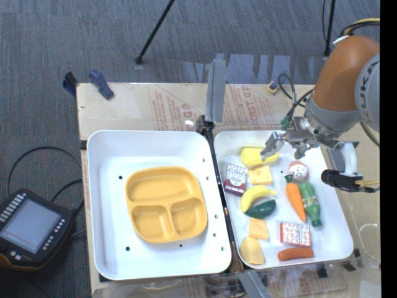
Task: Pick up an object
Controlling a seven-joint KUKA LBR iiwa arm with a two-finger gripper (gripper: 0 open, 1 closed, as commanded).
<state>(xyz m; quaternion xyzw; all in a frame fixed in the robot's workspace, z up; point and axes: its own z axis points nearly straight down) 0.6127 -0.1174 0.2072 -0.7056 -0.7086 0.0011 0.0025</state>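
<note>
The two-finger gripper [286, 143] hangs over the right white bin [338, 231], its fingers spread and holding nothing, apparently poised to choose; just beside it lies a glossy yellow plastic wedge [250, 156], probably the nearest pick; the left white bin [105, 154] bears a smooth yellow three-compartment tray [165, 203].

A grey ribbed carpet floor [74, 36] surrounds the cardboard-topped desk [167, 107], with thin black tripod legs [160, 23] standing on it behind, a black handheld control pendant with a grey screen [30, 227] and its looping cable [43, 166] lying at left.
</note>
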